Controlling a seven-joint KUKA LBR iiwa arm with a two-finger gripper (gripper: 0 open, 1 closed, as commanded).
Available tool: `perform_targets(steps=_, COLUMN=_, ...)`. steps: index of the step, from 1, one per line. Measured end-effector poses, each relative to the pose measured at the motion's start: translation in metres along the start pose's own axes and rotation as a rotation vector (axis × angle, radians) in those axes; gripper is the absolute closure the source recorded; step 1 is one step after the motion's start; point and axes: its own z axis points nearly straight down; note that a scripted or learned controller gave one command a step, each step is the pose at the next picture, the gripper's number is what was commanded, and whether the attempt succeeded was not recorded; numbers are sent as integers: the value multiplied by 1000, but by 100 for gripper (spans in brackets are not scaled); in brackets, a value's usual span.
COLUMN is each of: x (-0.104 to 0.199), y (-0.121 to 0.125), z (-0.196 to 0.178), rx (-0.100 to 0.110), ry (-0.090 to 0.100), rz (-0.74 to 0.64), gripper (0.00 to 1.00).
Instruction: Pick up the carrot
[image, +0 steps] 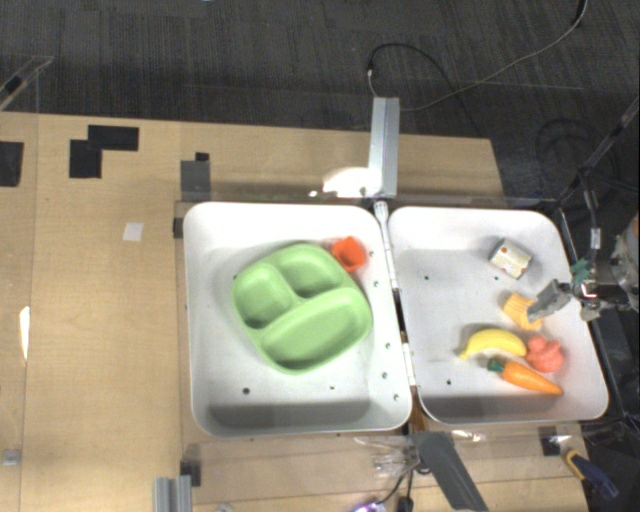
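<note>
Just below the pincer (552, 297), toward the near edge of the right bin (450, 300), lies the carrot (524, 376): an orange tapered body with a dark green stub at its blunt end, resting flat and pointing its thin tip toward the bin's right corner. It looks smooth and hard, like a plastic toy, and it narrows steadily along its length.

The pincer sits low over the right side of that bin, reaching in from the arm's side; whether it is open or closed I cannot tell, since its tip is small and seen at a slant, and nothing can be seen held in it. It is right over a yellow block (519, 310), not over the carrot.

The chief risk, as I judge it, is crowding. A banana (494, 344) lies just above the carrot's green end, nearly touching it, and a pink toy (545, 353) sits right against the carrot's upper side. A descent from here could land on the yellow block, or a close could catch the banana or the pink toy instead. The taper is a second hazard: a squeeze near the thin tip may let the carrot slide out, and a push from the side could roll it against the bin wall. A white block (510, 259) lies beyond the pincer, well apart from the carrot. Far across in the left bin (210, 300) are a green plate (300, 305) and a small orange piece (349, 252).
</note>
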Motion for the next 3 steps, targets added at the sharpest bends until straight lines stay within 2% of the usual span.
perform_targets(steps=1, x=-15, y=38, z=64, rx=0, ry=0, rz=-224, gripper=0)
perform_targets(steps=2, x=-15, y=9, z=87, rx=-2, ry=0, rz=-372, gripper=0)
perform_targets(steps=3, x=-5, y=-8, z=135, rx=-12, ry=-6, rz=-462, gripper=0)
